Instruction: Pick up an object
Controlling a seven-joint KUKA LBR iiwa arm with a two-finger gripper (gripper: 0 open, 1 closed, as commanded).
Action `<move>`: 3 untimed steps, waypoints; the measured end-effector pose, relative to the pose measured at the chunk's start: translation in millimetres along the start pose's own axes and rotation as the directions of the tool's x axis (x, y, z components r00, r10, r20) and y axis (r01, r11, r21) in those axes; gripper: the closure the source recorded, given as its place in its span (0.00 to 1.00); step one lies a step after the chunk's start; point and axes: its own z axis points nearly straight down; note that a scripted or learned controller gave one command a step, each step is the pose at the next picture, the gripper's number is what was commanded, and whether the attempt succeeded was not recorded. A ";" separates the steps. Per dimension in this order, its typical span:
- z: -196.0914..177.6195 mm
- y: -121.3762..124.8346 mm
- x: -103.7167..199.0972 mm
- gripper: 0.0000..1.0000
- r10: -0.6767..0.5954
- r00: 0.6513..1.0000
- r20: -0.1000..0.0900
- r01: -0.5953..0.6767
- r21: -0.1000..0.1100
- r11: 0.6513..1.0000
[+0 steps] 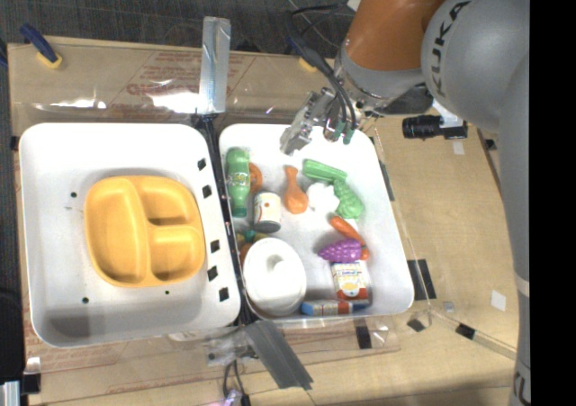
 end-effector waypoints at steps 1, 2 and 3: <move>-10.6 1.3 -0.4 1.00 -0.007 1.000 0.002 0.007 0.000 1.000; -10.2 1.5 -0.2 0.00 -0.008 1.000 0.001 0.008 0.001 1.000; 119.3 -13.8 -12.9 0.00 0.138 0.990 -0.016 -0.138 0.008 0.990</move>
